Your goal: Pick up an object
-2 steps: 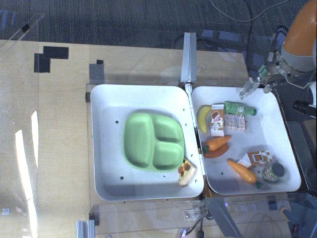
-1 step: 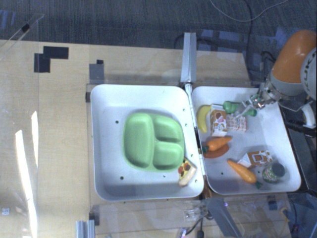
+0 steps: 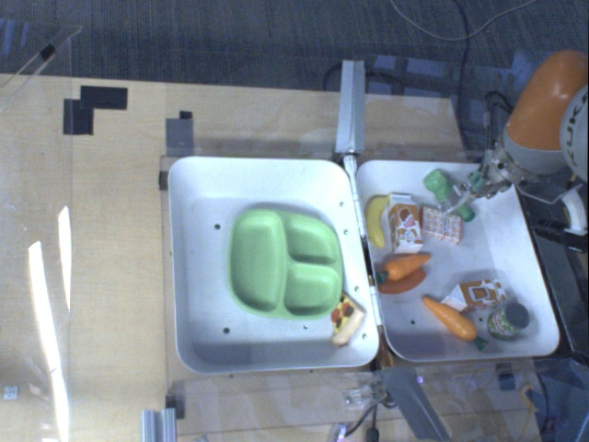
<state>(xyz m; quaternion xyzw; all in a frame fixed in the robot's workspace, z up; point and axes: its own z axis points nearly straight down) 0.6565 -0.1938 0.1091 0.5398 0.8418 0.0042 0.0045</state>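
Wooden table (image 3: 110, 274) carries two bins; gripper (image 3: 471, 191), finger state indeterminable, sits over the right bin (image 3: 538, 274) by a green object (image 3: 440, 184).

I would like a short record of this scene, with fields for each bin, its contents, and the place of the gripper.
left bin: green divided tray; slice of toy pizza at the tray's near right corner
right bin: banana, two carrots, small cartons, pink packet, green bottle, can
gripper: over the far part of the right bin, beside the green bottle
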